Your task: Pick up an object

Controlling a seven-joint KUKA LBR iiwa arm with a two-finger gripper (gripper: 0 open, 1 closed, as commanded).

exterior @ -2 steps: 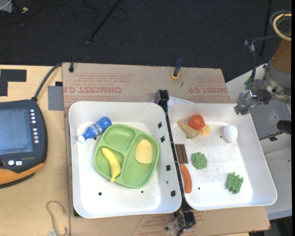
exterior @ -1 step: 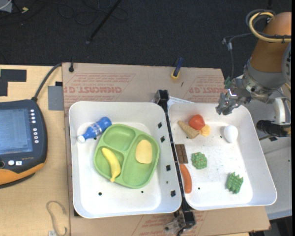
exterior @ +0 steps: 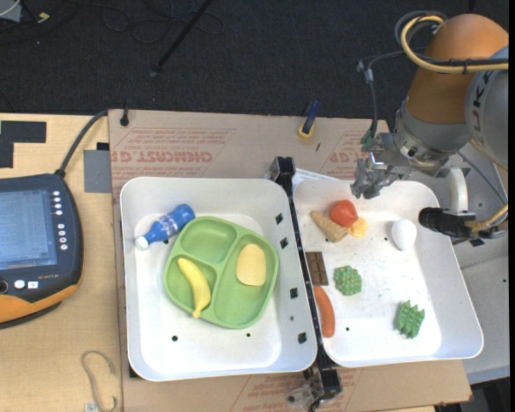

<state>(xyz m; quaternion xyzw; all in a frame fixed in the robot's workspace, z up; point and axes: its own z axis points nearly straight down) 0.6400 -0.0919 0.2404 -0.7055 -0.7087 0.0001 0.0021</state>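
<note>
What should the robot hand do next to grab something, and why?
Probably ease the gripper down and slightly toward the left bin, onto the red tomato. The gripper sits at the right bin's far edge, and the tomato is the nearest toy below it.

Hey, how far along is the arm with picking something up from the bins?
Nothing looks picked yet. The end effector sits above the back edge of the right bin, with nothing visible between its fingers. The red tomato, white egg and green broccoli lie in that bin. Descending, grasping and lifting are all left.
</note>
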